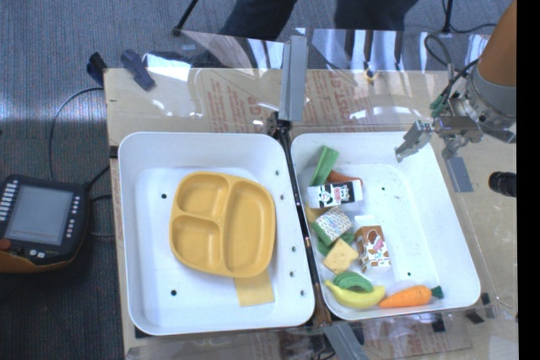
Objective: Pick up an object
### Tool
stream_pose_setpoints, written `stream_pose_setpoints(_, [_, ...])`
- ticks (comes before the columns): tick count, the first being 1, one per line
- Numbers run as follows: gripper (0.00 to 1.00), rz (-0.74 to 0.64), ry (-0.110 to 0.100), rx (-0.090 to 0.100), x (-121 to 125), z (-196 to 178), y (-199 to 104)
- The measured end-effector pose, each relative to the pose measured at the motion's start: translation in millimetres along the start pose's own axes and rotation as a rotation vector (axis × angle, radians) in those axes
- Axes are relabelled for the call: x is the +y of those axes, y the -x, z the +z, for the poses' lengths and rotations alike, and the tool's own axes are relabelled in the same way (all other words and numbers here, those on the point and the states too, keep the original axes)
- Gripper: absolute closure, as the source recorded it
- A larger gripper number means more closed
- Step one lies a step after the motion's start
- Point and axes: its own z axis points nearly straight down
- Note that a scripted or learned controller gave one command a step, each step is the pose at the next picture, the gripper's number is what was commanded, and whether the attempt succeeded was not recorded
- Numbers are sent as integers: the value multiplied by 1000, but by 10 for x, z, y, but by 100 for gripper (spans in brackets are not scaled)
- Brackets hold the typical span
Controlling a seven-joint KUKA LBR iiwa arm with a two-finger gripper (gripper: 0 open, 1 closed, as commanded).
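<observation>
Gripper [432, 141] open above right bin's [460, 240] far edge, nothing between fingers.

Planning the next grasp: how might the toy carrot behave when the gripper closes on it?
The toy carrot looks smooth and tapered, so it may slip out. Its rounded body could roll toward the banana beside it. It is probably light and rigid.

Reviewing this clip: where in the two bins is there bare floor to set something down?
Right bin: bare along its right half, beside the carton. Left bin: bare strips around the yellow tray. Crowded: right bin's left side, from milk box to banana.
</observation>
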Motion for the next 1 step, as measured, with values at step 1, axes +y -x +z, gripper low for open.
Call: stream_pose_setpoints(1, [0, 35, -14, 4, -421, 1526, -423])
